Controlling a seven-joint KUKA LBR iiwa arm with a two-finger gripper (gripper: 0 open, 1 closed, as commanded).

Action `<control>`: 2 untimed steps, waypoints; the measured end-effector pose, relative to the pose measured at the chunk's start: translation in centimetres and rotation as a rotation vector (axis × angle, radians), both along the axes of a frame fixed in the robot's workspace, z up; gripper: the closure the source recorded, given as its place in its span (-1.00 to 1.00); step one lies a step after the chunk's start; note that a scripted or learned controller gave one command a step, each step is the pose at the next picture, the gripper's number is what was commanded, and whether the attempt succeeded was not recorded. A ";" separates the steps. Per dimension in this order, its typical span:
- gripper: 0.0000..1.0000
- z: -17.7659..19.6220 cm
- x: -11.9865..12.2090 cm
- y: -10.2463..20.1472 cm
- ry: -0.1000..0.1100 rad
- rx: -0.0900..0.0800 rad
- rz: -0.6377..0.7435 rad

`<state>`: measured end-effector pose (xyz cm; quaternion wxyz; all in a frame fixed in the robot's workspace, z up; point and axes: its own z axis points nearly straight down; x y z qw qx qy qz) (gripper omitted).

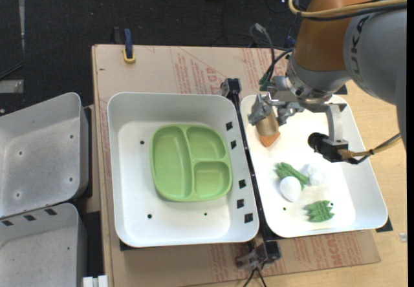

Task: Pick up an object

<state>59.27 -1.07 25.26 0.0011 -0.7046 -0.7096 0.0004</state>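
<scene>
Seen from the overhead camera, looking down at a slant, your bench carries two shallow white bins side by side. The left bin [129,214] holds a green divided plate [191,163]. The right bin [362,169] holds several small things: an orange and tan carrot-like piece [268,132] near its upper left corner, and lower down a green leafy piece [291,171], a white egg-shaped piece [290,189] and a green pod-like piece [319,211]. Your grey arm reaches in from the right, and its gripper [266,113] sits directly over the top of the carrot-like piece. Whether its jaws are spread or pressed together cannot be told, because the wrist hides them. The carrot-like piece looks to be touching or just below them, its lower tip resting close to the bin floor. You appear to be at the grasping step; the next move likely calls for a firm pinch, then a straight lift.
</scene>
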 end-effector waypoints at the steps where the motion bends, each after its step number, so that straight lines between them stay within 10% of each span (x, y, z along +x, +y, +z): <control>1: 1.00 -0.2 -0.5 4.3 -0.001 -0.001 -0.001; 2: 1.00 -0.3 -1.3 10.4 -0.001 0.000 0.000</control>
